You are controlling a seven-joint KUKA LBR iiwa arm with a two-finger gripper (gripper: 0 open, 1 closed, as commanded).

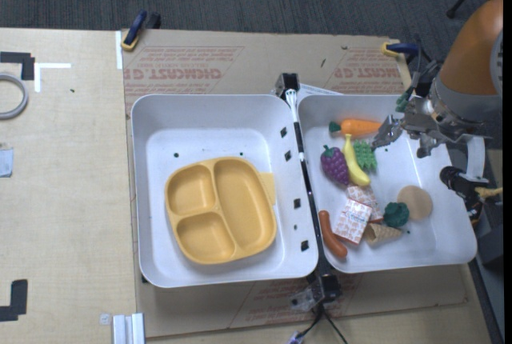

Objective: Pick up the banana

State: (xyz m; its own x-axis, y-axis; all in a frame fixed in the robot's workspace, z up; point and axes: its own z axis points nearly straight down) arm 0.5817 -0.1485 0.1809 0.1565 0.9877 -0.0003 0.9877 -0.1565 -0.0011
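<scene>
The yellow banana lies in the right bin, pointing from back to front between purple grapes on its left and a green leafy toy on its right. My gripper hangs over the same bin, to the right of the banana and a little further back, apart from it. Its two fingers stand spread and open, with nothing between them.
An orange carrot lies just behind the banana. Nearer the front are a red sausage, snack packets, an ice cream cone with a green top and a tan disc. The left bin holds a yellow divided plate.
</scene>
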